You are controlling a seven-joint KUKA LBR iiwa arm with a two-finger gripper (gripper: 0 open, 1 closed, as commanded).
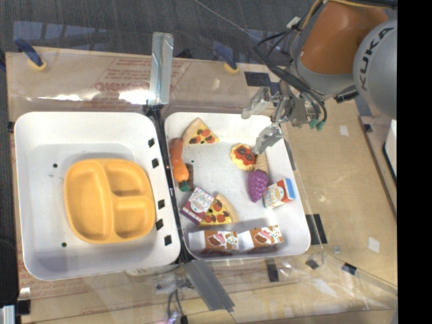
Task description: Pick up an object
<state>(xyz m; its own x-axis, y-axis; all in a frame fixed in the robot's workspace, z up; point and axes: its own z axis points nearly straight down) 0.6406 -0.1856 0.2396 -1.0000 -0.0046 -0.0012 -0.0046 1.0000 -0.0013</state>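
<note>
Nearest, along the right bin's front wall, lie two flat printed cartons, and behind them a small box, a wedge of pizza and a milk carton. Mid-bin sit knobbly purple grapes, a round pizza and an orange carrot; the left bin holds a smooth yellow divided tray. Farther back, by another pizza slice, the metal gripper hangs over the round pizza, seemingly pinching nothing, though its spread is unclear.
</note>
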